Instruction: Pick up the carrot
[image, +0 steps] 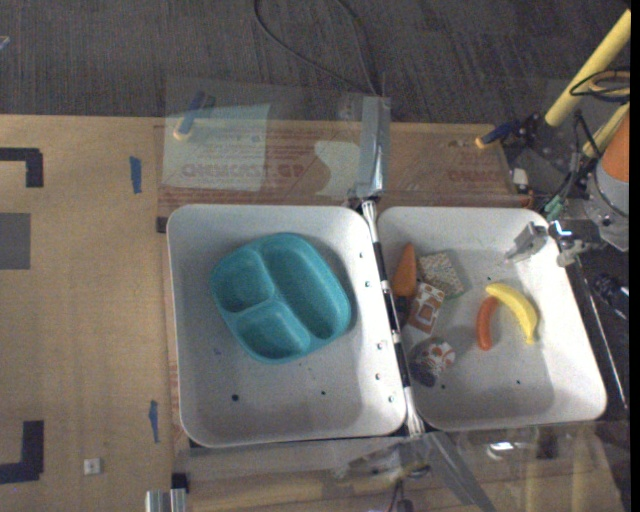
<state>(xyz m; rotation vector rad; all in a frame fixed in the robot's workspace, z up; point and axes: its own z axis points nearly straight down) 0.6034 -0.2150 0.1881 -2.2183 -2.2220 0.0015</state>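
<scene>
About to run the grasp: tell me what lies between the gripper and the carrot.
Nothing blocks a descent from above. The gripper sits at the right bin's upper right; the carrot lies against the left wall, a patterned block close beside it.

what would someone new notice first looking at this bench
Most striking is the teal divided plate, lying alone in the left bin. Next come the bright items in the right bin: an orange carrot against its left wall, with a yellow banana and a small orange-red sausage-shaped piece side by side further right. The hand hovers over that bin's upper right corner, away from the carrot.
</scene>
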